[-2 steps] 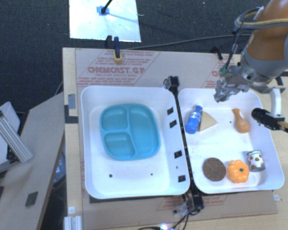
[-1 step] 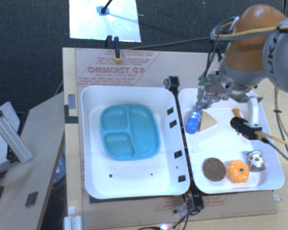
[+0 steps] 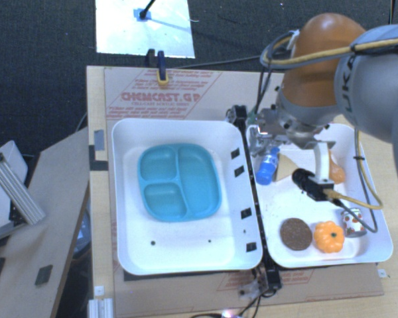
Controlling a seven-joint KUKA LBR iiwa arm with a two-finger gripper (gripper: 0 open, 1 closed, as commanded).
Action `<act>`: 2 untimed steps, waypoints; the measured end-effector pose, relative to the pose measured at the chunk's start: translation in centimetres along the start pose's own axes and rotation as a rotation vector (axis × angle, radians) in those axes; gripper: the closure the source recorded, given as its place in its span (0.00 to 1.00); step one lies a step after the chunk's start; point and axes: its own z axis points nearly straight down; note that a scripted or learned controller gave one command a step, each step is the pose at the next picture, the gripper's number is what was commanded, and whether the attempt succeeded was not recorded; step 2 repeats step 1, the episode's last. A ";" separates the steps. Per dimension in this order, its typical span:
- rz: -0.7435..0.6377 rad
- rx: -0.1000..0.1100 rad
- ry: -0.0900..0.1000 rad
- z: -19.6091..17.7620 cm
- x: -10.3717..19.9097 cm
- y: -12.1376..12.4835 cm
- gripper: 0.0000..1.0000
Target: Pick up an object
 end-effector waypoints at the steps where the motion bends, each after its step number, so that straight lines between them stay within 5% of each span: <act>1: 0.000 0.003 0.000 1.4 5.4 -2.7 1.00; 2: 0.000 0.003 0.000 1.4 5.4 -2.7 1.00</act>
